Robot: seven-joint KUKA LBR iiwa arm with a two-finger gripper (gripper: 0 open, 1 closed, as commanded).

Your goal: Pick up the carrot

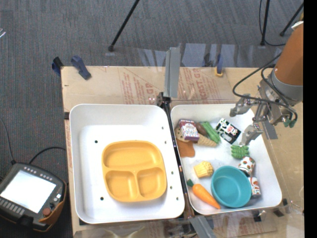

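Near the bottom of the right bin (274, 182), your carrot (205, 195) lies just beside the teal bowl (231, 186). Up at frame right, your hand (251, 120) hovers open, gripping nothing, well apart, so you must descend.

The arm (291, 58) is a broad orange band over a grey wrist section — black cables loop beside it — ending in a grey metal end effector (250, 125) with slim fingers.

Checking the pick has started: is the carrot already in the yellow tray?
No, the carrot lies in the right bin beside the blue bowl.
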